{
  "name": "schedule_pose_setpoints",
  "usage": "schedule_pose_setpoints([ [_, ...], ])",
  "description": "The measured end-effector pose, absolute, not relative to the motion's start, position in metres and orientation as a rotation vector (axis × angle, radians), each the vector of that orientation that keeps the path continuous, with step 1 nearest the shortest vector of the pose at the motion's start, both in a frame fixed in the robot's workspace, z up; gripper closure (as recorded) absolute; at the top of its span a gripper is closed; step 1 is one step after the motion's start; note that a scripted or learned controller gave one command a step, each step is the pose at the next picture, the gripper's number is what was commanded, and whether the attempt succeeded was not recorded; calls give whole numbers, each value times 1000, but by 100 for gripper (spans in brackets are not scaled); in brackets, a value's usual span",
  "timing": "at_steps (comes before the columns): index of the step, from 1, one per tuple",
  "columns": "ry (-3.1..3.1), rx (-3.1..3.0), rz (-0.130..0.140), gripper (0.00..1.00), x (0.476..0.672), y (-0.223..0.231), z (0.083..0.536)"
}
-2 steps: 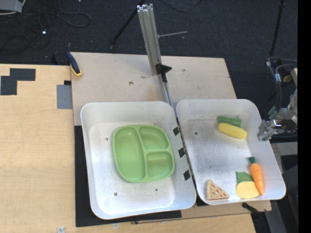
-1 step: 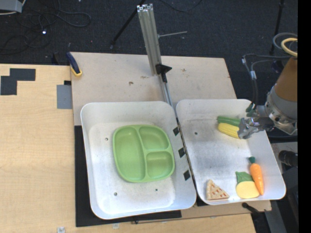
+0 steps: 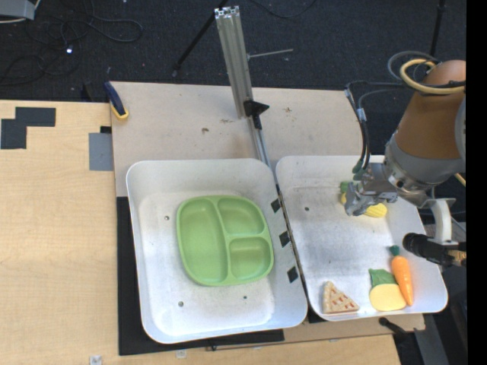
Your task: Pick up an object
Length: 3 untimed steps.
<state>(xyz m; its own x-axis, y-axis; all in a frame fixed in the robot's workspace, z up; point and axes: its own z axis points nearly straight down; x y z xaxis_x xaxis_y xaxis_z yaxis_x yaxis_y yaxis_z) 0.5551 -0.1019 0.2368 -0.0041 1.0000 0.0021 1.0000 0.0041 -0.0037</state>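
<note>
Camera view looked down at a slant on two shallow white bins set side by side on a pale bench (image 3: pixel 190 116). From the right the grey arm (image 3: pixel 430 131) with its orange band reached over the right bin (image 3: pixel 319 238), and its gripper (image 3: pixel 361 201) sat low over the far part of that bin, at a small yellow object (image 3: pixel 375 211). The yellow piece showed just right of the gripper's tip and seemed to touch it, but the metal parts covered most of it, so how far the tool was open, and whether it gripped the piece, could not be told.

At the near right corner of the same bin lay an orange carrot (image 3: pixel 402 279) with a green top, a yellow-and-green toy (image 3: pixel 386 293) just beside it, and a tan waffle-patterned wedge (image 3: pixel 338 298) a little to the left. The left bin (image 3: pixel 148 280) held a green divided tray (image 3: pixel 225 239), lying flat near its middle.

An upright aluminium post (image 3: pixel 237 61) stood at the far side of the bench, between the bins. To the left was a light wooden surface (image 3: pixel 53 234) with dark patches. Beyond the bench the floor (image 3: pixel 152 21) was dark, with cables trailing across it.
</note>
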Motion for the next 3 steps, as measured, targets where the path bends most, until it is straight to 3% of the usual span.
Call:
schedule_pose_setpoints([
  [3, -2225, -2214, 3, 100, 566, 73, 223],
])
